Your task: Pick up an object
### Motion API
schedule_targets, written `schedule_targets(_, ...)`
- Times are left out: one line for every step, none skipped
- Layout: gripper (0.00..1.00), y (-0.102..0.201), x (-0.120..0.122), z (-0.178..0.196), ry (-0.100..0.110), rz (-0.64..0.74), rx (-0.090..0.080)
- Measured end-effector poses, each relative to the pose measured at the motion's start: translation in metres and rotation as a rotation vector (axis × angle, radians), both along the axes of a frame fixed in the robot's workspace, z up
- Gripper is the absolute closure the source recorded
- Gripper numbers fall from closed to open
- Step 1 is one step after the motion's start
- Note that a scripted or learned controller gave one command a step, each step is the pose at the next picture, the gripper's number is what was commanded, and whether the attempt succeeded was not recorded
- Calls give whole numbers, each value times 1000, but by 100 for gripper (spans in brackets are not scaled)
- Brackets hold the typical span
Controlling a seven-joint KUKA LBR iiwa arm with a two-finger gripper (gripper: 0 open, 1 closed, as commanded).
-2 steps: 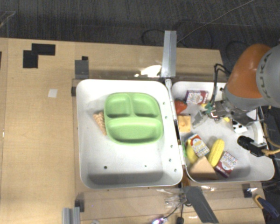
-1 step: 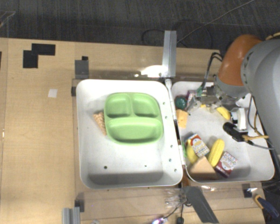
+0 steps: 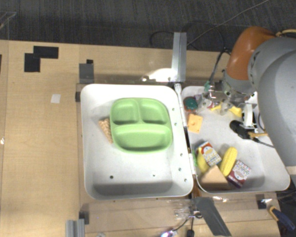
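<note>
Wooden desk [image 3: 39, 147], two white bins. Right bin [image 3: 217, 135] is crowded; hand [image 3: 218, 98] sits low at its far rim, grip state we cannot tell. Teal object [image 3: 190, 103] lies just beside the hand and orange block [image 3: 194, 123] near it. We judge the risk to be nudging both or clipping the rim.

Right white bin [image 3: 264, 168]: the gripper [image 3: 213, 98] hangs over its far end, on a grey arm [image 3: 281, 93] with an orange band [image 3: 246, 48]. Just left of the gripper, a teal round item [image 3: 190, 103]. Nearer the viewer and slightly left of the gripper, an orange square piece [image 3: 194, 123]. Well apart from the gripper, at the bin's near end, a cluster: a colourful packet [image 3: 209, 154], a yellow corn cob [image 3: 229, 161], a tan block [image 3: 214, 177] and a dark red packet [image 3: 240, 173]. Left white bin [image 3: 94, 157], far left of the gripper: a green divided plate [image 3: 139, 124], with a tan crumbly piece [image 3: 106, 129] at the plate's edge farthest from the gripper.
</note>
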State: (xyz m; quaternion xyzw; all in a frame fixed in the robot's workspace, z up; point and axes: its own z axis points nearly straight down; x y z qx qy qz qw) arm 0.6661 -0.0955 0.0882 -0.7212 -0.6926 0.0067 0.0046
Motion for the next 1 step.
schedule_targets(0,-30,-78,3,-31,254,0)
